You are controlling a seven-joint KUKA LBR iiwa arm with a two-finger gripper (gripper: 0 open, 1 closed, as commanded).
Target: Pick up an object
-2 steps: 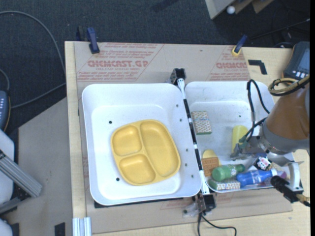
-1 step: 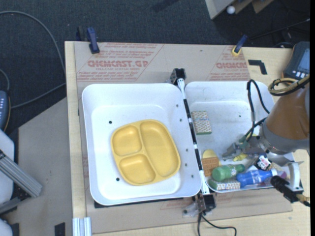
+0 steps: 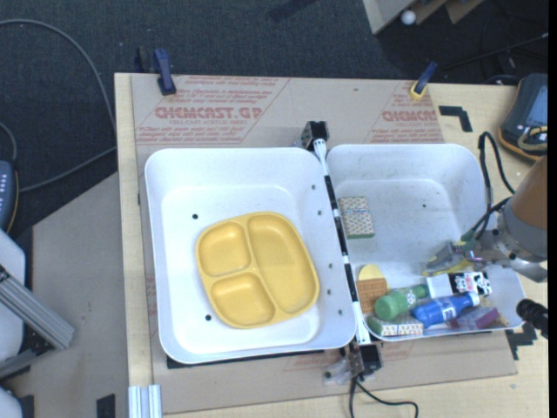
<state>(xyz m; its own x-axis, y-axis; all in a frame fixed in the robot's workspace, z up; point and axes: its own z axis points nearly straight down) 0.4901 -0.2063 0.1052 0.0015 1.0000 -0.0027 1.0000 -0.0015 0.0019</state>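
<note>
Claw (image 3: pixel 454 257) just above blue bottle (image 3: pixel 444 309) in right bin (image 3: pixel 392 159).

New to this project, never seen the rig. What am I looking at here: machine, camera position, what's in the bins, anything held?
One fixed camera looks down at a slant on a bench with two shallow white bins. The left bin holds a yellow divided tray. The right bin holds a patterned block and, along its near edge, a clutter including a green object and a blue bottle. The robot arm reaches in from the right; its gripper hangs over that clutter. Nothing is visibly held.
</note>
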